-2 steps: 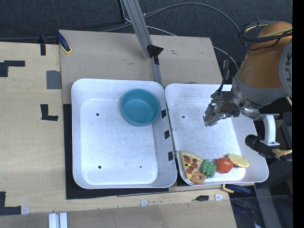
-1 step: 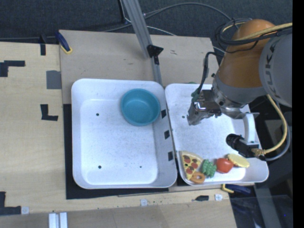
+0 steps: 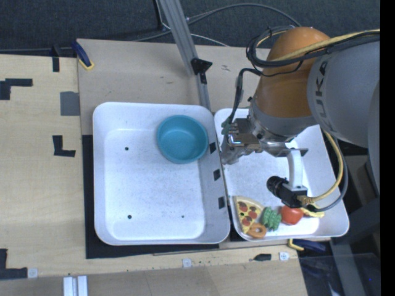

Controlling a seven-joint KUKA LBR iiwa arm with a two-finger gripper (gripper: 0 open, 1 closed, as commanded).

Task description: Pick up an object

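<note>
A blue bowl (image 3: 181, 139) sits upright in the left white bin (image 3: 123, 190), near its far right corner. In the right white bin (image 3: 327, 227), along the near wall, lie a pizza slice (image 3: 247, 213), a green toy vegetable (image 3: 270, 217), a small orange piece (image 3: 257, 230) and a red tomato (image 3: 291, 215). My gripper (image 3: 231, 145) hangs over the far left part of the right bin, close to the wall between the bins. The wrist above hides most of it.
A metal pole (image 3: 185, 39) rises from behind the bins. Cables loop from the orange wrist band (image 3: 290, 73), and a black cable fitting (image 3: 285, 191) hangs over the right bin just above the tomato.
</note>
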